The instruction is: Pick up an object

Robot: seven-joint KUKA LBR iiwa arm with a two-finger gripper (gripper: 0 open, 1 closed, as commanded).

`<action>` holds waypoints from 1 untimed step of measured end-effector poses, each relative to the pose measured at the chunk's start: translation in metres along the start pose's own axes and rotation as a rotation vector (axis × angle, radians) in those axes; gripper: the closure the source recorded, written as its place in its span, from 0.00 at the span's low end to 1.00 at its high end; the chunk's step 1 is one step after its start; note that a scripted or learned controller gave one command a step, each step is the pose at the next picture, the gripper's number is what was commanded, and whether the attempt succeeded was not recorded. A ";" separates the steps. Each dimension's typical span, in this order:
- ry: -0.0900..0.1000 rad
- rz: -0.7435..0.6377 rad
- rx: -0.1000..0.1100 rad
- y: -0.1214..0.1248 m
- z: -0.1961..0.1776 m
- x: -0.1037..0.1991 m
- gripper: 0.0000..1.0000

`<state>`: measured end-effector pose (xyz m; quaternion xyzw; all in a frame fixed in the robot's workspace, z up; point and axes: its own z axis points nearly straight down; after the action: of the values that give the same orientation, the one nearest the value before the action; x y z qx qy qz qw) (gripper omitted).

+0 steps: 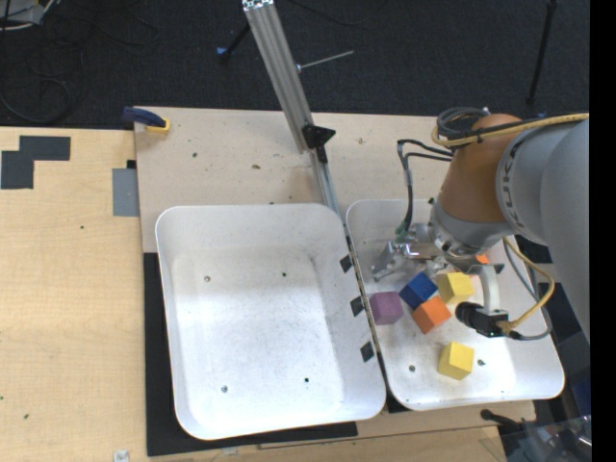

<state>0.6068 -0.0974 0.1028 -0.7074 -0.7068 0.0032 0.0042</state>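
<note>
The right bin point(500, 383) holds several small blocks. A purple block point(386, 307) lies by the bin's left wall. A blue block point(418, 290), an orange block point(432, 313) and a yellow block point(455, 285) sit bunched together in the middle. A second yellow block point(456, 359) lies alone nearer the front. My gripper point(393, 257) hangs low over the bin's back left part, just above and left of the blue block, with nothing visibly in it. The grey arm with its orange band point(476, 191) covers the bin's back right corner.
The left bin point(250, 325) stands beside the right one, with black clips along the shared wall point(358, 301). A slanted aluminium bar point(284, 75) rises behind the bins. A blue clamp point(144, 118) lies at the bench's back left. Cables point(520, 330) hang off the wrist.
</note>
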 end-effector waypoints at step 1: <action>-0.002 0.003 -0.010 0.001 0.011 0.000 0.00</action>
<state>0.6074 -0.0975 0.0917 -0.7084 -0.7058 0.0006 0.0001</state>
